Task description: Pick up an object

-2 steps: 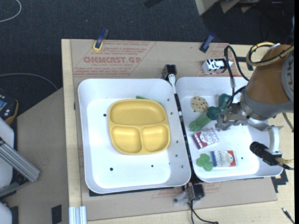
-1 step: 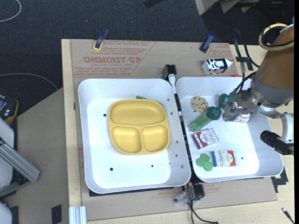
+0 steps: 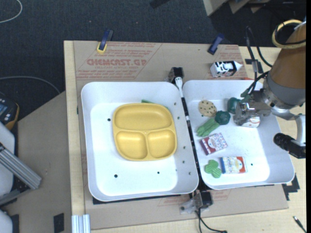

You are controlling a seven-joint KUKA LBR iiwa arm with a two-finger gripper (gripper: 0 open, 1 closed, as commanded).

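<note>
My gripper (image 3: 244, 114) hangs low over the upper right part of the right bin (image 3: 265, 152), on the grey arm with its orange band (image 3: 290, 64). Just under and right of it lies a small white and red object (image 3: 253, 123). A teal piece (image 3: 233, 102) sits at its left, beside a dark green round piece (image 3: 223, 117) and a long green vegetable (image 3: 208, 127). A cookie (image 3: 207, 108), a red packet (image 3: 214, 142), a small carton (image 3: 233, 165) and a green leafy toy (image 3: 212, 168) also lie in this bin.
The left bin (image 3: 97, 144) bears a yellow divided plate (image 3: 145, 131) with a green sliver (image 3: 147, 101) behind it. A black and white toy (image 3: 226, 68) lies on the board beyond the right bin. Blue clamps (image 3: 104, 40) (image 3: 215, 45) hold the board's far edge.
</note>
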